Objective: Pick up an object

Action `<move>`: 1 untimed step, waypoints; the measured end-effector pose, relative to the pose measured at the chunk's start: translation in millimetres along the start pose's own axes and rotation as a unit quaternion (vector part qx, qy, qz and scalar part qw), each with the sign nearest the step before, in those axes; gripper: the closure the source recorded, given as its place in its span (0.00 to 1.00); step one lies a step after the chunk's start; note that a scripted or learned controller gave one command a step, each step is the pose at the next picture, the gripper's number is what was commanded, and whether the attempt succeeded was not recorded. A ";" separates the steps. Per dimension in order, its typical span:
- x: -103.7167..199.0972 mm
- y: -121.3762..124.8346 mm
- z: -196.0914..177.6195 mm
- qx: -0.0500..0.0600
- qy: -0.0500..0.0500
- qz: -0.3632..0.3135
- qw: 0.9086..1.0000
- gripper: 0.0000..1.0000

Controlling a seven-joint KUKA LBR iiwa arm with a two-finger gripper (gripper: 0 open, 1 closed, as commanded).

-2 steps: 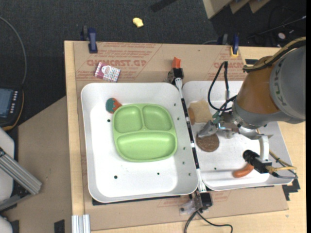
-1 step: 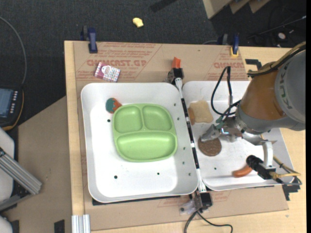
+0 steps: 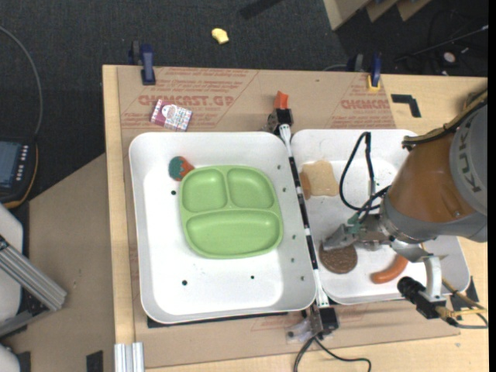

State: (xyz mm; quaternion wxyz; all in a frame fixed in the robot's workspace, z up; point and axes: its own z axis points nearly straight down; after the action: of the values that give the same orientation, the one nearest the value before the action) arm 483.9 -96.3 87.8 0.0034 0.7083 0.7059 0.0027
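Note:
In the right bin (image 3: 329,147) my gripper (image 3: 339,244) hangs low over a brown round cookie-like disc (image 3: 339,260) near the bin's front left. A tan bread slice (image 3: 318,180) lies at the back left of that bin. An orange sausage (image 3: 389,270) rests at the front, under the arm's wrist. The left bin (image 3: 155,208) holds a green divided plate (image 3: 229,211) and a small red-and-teal object (image 3: 180,167) at its back left corner.
The bulky grey and orange arm (image 3: 434,192) covers the right half of the right bin. A black cable (image 3: 356,169) loops above the bread. A pink card (image 3: 170,115) lies on the bench behind the left bin. Clamps hold the bench's far edge.

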 end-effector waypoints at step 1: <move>0.6 -1.1 0.1 -0.001 0.000 -0.001 1.000 0.00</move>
State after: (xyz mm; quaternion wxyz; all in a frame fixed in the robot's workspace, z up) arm 482.8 -95.7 87.7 0.0043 0.7076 0.7066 0.0035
